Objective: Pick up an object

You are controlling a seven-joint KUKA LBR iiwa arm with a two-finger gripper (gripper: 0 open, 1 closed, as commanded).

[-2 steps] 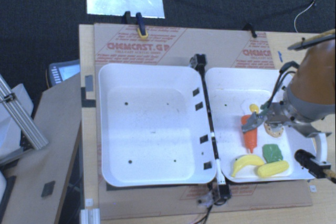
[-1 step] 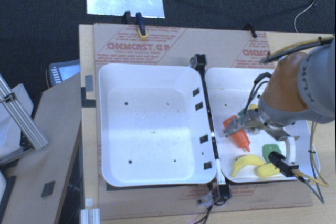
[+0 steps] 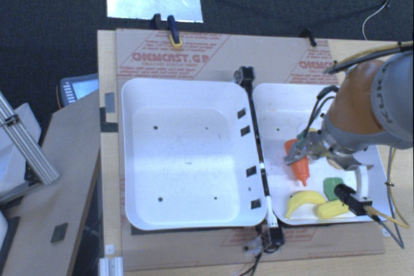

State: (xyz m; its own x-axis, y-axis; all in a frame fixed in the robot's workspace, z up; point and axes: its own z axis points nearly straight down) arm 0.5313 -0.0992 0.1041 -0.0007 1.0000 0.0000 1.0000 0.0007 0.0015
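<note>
A wooden bench on dark carpet bears two shallow white plastic bins; the left bin (image 3: pixel 129 158) holds nothing I can see. In the right bin (image 3: pixel 275 106), the gripper (image 3: pixel 299 153) is low, at about nine o'clock from the grey and orange arm (image 3: pixel 362 106). It touches or covers the top of an orange carrot-shaped toy (image 3: pixel 299 168); whether the claw is wide or narrow I cannot tell. At five o'clock from the carrot lie a yellow plastic banana (image 3: pixel 304 200), a yellow lemon-like piece (image 3: pixel 333 209) and a green block (image 3: pixel 333 185). For a good grasp, I think the claw should center over the carrot and close across its narrow width.
</note>
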